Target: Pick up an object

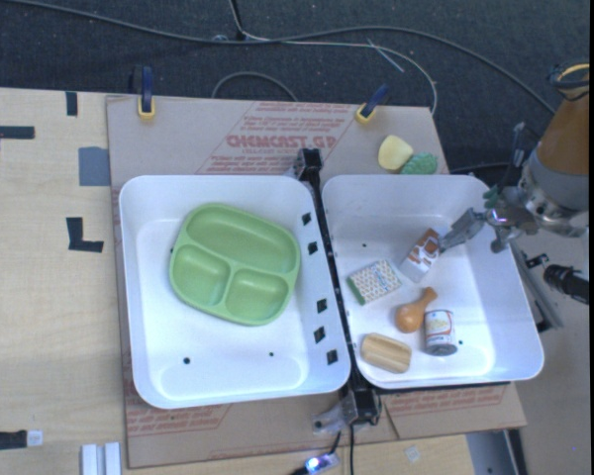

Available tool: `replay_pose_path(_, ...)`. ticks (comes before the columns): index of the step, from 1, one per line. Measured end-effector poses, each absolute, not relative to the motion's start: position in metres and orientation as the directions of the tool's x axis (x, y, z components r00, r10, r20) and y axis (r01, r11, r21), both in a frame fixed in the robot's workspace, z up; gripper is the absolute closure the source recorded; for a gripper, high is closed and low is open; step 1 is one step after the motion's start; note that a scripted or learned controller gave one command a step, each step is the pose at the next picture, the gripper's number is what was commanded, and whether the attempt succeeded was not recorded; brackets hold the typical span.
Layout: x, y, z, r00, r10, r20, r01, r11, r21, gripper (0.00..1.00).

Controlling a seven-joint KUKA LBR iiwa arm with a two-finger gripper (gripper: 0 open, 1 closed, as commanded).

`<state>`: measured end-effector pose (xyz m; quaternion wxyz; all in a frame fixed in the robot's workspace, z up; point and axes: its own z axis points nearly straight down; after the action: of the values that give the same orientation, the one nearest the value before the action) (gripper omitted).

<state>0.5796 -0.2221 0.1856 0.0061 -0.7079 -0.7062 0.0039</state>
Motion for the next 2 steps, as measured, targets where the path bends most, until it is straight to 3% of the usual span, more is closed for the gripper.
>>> replay_pose_path(1,0.583,-0.222,0.193,-0.001,1.000,0.000,1.000,0.001,-0.001,0.00)
replay_pose_path(2,0.589,-0.215,0.136,-0.002,1.000,0.000,1.000,0.002,-0.006,0.00)
